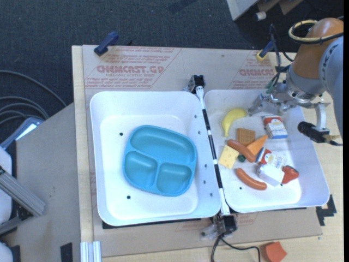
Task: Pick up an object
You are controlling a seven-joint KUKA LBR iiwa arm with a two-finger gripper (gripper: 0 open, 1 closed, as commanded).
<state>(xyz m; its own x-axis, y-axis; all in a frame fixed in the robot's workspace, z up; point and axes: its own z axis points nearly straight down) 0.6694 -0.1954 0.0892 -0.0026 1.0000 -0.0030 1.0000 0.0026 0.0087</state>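
Claw (271,103) above toy food, finger state indistinct, arm (319,53) edge-cropped.

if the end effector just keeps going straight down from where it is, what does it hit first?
Likely bare floor of the right bin near its far edge, between the banana and the red-and-white carton. The end effector looks clear of both, but depth is unclear.

Dark grey carpet floor (82,15) behind, pale wood tabletop (163,64) with paper sheet printed in red, blue clamp (105,42) at far left corner, black cables (22,100) at left
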